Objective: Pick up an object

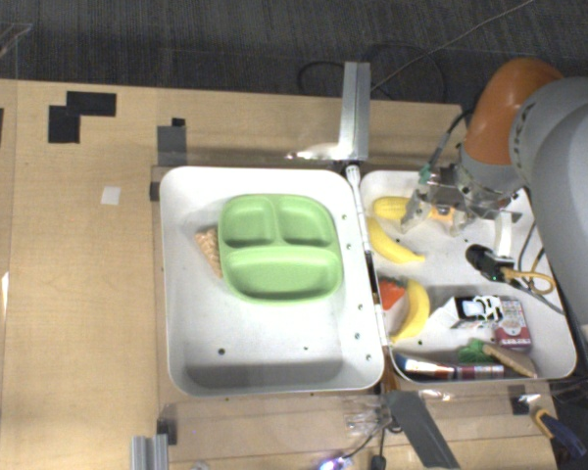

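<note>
- On the left side of the surface stands the left bin, and it carries a green divided plate with something tan and grainy half under its left edge. This bin is well apart from the pincer, so I judge it is not the goal of the coming move.
- Across the shared wall, at the left end of the right bin, lies the upper banana. Its long axis runs at a slant, from the upper left down to the lower right, with a bend at the top.
- Below it lies a second banana, more upright, touching a small red thing.
- Along the near wall of this bin lie marker pens, and further right a small printed box.
- To the right of the upper banana hangs the pincer, over the far part of the right bin. I cannot tell if it is wide or narrow, and nothing shows in its hold.
- So the nearest thing to pick is the upper banana, just beside the pincer, to its left and a little toward the near side. I judge the move needs a short shift that way and a closing across the banana's short width.
</note>
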`<control>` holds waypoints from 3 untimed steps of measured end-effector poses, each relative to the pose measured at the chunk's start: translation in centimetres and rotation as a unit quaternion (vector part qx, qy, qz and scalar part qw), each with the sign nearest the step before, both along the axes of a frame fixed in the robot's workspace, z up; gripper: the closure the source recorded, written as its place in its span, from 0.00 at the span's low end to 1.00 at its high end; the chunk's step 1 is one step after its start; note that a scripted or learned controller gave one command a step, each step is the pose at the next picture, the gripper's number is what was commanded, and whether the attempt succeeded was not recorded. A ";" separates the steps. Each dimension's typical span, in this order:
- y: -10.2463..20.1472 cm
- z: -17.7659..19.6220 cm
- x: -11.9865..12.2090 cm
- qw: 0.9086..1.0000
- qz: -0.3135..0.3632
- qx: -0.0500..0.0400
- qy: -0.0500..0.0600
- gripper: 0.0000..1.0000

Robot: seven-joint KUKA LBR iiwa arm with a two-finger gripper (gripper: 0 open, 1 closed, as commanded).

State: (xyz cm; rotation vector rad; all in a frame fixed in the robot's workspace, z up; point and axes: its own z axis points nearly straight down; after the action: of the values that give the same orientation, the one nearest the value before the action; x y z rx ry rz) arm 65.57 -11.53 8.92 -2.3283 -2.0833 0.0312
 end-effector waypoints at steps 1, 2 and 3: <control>1.9 0.2 -6.0 0.998 0.056 0.001 -0.018 0.00; 2.1 0.1 -2.0 0.998 0.064 0.000 -0.020 0.00; 0.2 0.0 -1.6 0.997 0.081 0.000 -0.019 0.00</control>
State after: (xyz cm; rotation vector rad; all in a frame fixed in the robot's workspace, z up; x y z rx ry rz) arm 64.00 -11.31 8.95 -2.1700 -2.2846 -0.0120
